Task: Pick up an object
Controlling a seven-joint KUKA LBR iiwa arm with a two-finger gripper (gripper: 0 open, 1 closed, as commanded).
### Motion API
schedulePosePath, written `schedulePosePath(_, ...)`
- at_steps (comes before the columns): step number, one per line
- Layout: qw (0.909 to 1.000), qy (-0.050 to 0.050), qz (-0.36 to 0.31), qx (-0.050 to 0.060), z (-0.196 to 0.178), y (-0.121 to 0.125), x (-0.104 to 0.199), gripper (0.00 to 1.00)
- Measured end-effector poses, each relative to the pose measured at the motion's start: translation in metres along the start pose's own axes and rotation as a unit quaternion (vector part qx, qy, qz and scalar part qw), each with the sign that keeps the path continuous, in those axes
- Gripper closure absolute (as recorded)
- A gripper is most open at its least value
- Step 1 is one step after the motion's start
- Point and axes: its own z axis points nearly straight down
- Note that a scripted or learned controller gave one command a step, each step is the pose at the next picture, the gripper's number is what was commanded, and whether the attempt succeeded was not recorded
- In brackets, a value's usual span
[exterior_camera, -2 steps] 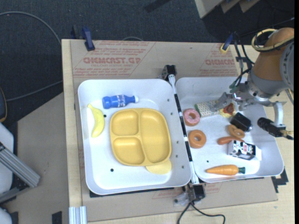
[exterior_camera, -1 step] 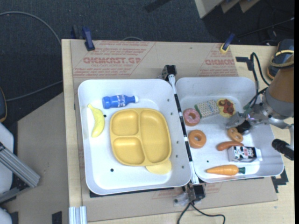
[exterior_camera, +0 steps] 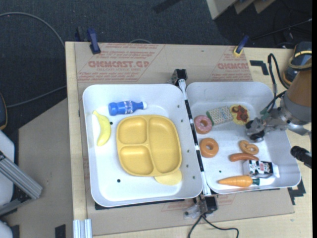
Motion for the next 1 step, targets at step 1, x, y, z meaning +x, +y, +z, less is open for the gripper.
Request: schedulePosePath(1,1.0000,-0.001,0.000,-0.003,0.0123,0.0300,0.0659,1.00)
